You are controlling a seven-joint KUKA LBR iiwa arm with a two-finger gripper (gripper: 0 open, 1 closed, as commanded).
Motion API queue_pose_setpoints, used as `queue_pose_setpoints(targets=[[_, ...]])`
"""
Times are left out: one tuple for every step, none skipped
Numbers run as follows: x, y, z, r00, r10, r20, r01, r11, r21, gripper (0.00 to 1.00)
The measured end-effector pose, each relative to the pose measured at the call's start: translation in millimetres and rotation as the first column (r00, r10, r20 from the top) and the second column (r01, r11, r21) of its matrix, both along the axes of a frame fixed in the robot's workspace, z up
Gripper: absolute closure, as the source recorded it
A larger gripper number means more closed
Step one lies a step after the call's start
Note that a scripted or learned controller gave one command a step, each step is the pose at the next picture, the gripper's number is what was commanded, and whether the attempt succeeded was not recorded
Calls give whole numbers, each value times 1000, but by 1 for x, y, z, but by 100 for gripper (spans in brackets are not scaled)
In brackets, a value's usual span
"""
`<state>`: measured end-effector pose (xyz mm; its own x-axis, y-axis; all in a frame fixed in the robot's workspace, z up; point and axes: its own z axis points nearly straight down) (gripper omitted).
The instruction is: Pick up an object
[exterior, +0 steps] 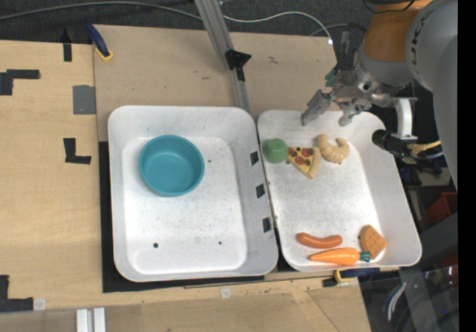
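Overhead, the claw (327,112) hangs above the far edge of the right bin (387,196), its two fingers spread apart with nothing between them. One finger (310,110) points down to the left, the other (349,113) down to the right.

Arm (416,25): grey, with an orange band above the wrist, reaching in from the right.

Right bin, contents, nearest the claw first:
- Croissant (332,149): pale tan, curved, lying just below the claw, near the far end of the bin.
- Pizza slice (303,158): a yellow wedge with red spots, touching or just beside the croissant on its left.
- Green piece (275,149): round, by the bin's left wall, just beside the pizza slice.
- Sausage (319,240): red-orange, long, lying crosswise near the near end.
- Carrot (336,255): orange with a green tip at its right end, lying just below the sausage and parallel to it.
- Biscuit (372,240): brown, squarish, in the near right corner, just beside the carrot's green tip.

Left bin (186,196), contents:
- Bowl (172,165): teal, round, upright, in the far left part of the bin floor.

Bench (44,174): light wood, with black tape marks on its left part. A grey metal pole (216,21) slants across the far side between the bins.
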<state>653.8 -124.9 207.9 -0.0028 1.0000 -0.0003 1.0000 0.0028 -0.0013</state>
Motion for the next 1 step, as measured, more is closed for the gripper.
queue_pose_setpoints(targets=[[0, 0, 0, 1000, 0, 0, 0, 1000, 0, 0]])
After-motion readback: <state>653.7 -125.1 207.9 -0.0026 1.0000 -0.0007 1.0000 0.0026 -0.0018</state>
